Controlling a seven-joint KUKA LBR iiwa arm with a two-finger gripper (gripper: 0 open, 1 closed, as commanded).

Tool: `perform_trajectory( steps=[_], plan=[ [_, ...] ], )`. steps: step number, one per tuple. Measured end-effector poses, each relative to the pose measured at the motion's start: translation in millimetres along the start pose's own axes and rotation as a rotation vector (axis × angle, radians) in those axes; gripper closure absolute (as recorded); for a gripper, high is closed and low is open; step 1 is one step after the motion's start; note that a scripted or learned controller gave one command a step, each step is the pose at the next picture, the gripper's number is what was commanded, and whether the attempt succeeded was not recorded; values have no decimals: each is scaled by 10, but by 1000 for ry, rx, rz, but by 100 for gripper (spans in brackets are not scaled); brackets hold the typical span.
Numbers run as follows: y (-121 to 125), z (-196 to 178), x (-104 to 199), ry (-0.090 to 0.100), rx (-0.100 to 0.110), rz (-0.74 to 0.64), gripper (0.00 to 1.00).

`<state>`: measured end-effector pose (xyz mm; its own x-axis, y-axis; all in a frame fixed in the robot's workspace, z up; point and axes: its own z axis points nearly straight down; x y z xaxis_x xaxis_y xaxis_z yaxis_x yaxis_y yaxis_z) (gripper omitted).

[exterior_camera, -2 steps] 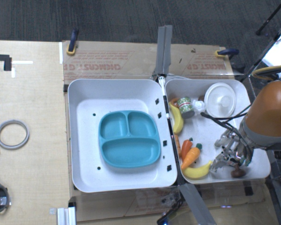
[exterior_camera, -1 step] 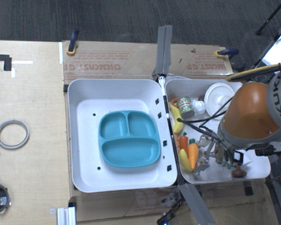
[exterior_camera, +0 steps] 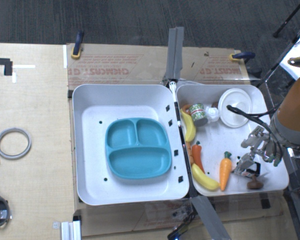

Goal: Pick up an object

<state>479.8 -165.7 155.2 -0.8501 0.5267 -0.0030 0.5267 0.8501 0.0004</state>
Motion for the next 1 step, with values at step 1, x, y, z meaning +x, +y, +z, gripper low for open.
perform_trajectory(
  steps=[1],
  plan=[
    [133,566,60,-7,-5,8,0]
  ],
)
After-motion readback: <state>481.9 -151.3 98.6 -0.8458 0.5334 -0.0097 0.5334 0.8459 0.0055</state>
